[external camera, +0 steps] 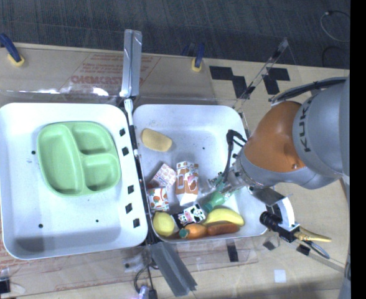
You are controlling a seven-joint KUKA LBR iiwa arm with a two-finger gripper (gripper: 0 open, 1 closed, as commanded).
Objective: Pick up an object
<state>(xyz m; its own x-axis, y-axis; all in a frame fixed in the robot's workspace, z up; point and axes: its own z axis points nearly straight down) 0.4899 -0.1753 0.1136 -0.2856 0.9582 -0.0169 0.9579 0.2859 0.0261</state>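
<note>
- The gripper is down inside the right bin, near its right wall, under the arm's orange band; whether it is apart or together I cannot tell, as the wrist hides most of it.
- Nearest thing to it is a green object, touching or just beside the gripper on its lower-left side; its long axis runs on a slant from upper right to lower left. I cannot tell whether it is gripped.
- Just below that green object lies a banana, long axis roughly across the bin, with a brown sausage-like piece touching its lower edge.
- Left of the gripper stand a small carton and a red-and-white packet, near it but apart.
- Further off, toward the bin's lower-left corner: a lemon, an orange carrot-like piece and a black-and-white cow-print item.
- A yellow bread-like piece lies well apart, up and left of the gripper.
- My judgement: the green object is the likely target; a clean lift needs the gripper squared across its slanted axis.
- The left bin bears a green divided tray.
</note>
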